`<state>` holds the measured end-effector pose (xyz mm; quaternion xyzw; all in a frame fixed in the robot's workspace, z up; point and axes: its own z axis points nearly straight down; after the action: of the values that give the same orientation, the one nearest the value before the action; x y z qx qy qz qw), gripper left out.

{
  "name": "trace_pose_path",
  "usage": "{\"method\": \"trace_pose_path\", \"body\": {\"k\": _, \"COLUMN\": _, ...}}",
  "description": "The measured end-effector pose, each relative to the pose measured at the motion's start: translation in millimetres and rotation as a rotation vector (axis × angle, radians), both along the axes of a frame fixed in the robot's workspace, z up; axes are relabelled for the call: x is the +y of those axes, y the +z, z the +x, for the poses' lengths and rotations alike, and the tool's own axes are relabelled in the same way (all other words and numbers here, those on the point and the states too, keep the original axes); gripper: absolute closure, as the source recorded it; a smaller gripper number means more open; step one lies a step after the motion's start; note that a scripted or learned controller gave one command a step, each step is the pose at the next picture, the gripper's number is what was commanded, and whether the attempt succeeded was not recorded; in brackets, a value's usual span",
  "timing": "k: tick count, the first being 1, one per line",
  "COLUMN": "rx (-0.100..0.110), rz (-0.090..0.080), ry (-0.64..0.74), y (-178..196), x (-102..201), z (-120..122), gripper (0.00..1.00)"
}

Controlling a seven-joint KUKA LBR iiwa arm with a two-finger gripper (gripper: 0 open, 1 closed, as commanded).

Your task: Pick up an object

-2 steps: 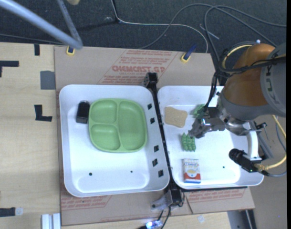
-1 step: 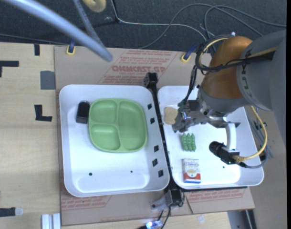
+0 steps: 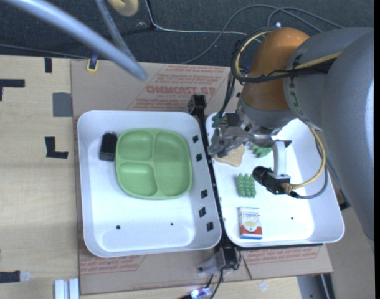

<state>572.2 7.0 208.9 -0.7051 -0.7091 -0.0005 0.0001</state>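
Grey arm (image 3: 346, 104) with orange band (image 3: 274, 58) fills upper right of frame, closest to lens. Gripper (image 3: 226, 143) down at upper-left corner of right bin (image 3: 327, 226), over tan object (image 3: 232, 157); open or closed: cannot tell. Green studded block (image 3: 245, 185) mid-bin, small red-and-white box (image 3: 250, 223) lower. Left bin (image 3: 93, 185): green divided plate (image 3: 154, 164) centre, black object (image 3: 108, 146) touching its left edge.
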Motion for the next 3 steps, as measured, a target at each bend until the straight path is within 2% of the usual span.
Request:
{"method": "trace_pose_path", "body": {"k": 2, "rx": 0.000, "rz": 0.001, "ry": 0.000, "y": 3, "x": 93, "z": 48, "gripper": 1.00}}
{"method": "trace_pose_path", "body": {"k": 3, "rx": 0.001, "rz": -0.001, "ry": -0.002, "y": 7, "x": 95, "z": 65, "gripper": 1.00}}
